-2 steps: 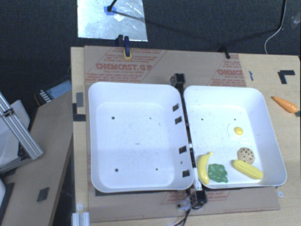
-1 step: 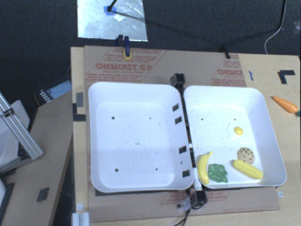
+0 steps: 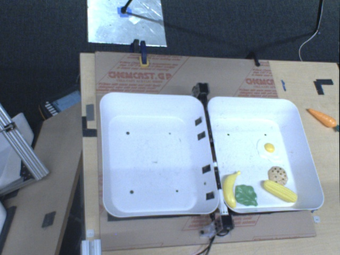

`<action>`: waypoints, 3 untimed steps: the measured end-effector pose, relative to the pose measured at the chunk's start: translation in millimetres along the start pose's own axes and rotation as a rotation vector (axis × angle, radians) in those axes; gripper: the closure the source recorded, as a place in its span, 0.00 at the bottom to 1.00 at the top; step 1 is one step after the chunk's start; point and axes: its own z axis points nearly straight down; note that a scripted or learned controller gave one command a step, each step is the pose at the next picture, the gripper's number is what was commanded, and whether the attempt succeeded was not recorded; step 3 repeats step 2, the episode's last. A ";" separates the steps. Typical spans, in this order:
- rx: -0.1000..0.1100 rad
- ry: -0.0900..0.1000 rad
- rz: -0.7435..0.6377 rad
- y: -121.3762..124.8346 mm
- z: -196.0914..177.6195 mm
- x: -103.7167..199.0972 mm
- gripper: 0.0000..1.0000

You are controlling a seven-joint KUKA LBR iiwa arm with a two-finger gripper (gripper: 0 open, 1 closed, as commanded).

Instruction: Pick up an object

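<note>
Down in the right bin [image 3: 297, 121], toward its near edge, sit all the things a pick could go for. A banana [image 3: 230, 189] lies along the divider side, with a green leafy piece [image 3: 246, 195] touching it on the right. A corn cob [image 3: 280, 190] lies near the front right corner, and a round cookie [image 3: 277, 174] sits just above it, almost touching. A fried egg [image 3: 268, 148] rests flat, a little apart from the rest, further back.

As for the gripper, I cannot tell whether it is spread or clenched, or grasping anything.

The left bin [image 3: 106, 142] sits just beside the right one, the two joined by black clips along the middle. Both rest on a brown cardboard sheet [image 3: 154, 73] on the bench. An orange carrot [image 3: 322, 118] lies out on the bench, beyond the right bin's rim, well apart from the other food.

Trouble, to my eye, comes from crowding. The banana and the green piece touch, so fingers closing on one may nudge or drag the other. The banana also hugs the bin wall, leaving little room for a finger on that side. The egg and cookie look flat and low, so a grab might slide over them and close on nothing. The corn near the corner could roll against the rim.
</note>
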 end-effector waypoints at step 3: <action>0.001 0.003 -0.013 50.6 2.5 76.7 1.00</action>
